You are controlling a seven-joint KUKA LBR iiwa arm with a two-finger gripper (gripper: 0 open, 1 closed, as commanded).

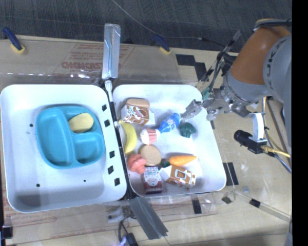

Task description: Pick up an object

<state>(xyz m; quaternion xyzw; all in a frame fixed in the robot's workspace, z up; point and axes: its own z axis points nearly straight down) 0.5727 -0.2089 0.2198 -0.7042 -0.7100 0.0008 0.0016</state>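
The arm (256,60) positions the gripper (195,108), aperture indeterminate, nothing visibly held. Approach step: green object (187,130) lies just below; descent required.

Tray (54,147) in left bin (15,137); carrot (182,159) in right bin (208,137).

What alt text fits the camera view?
The arm's pincer hovers over the right bin, near a blue item and a dark green one, among toy foods including a carrot and banana. The left bin holds a blue divided tray with a yellow item.
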